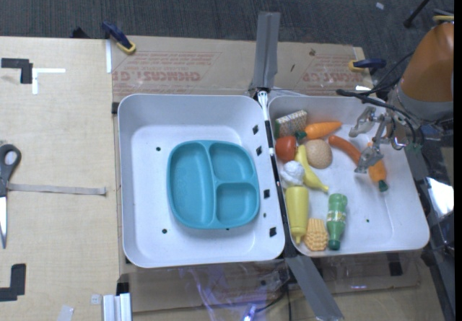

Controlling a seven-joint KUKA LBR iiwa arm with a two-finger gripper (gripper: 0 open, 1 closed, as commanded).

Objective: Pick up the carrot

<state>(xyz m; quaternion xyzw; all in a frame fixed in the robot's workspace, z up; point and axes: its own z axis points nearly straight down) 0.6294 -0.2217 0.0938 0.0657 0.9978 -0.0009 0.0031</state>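
Gripper hangs over the right bin, and I cannot tell how it is set. A carrot sits right at its tip, toward five o'clock, long axis running eleven to five, green end lowest.

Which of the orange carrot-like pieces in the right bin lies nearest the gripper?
The short carrot with a green tip, right under the gripper on the bin's right side. The other two, the carrot by the potato and the longer orange piece, lie farther left.
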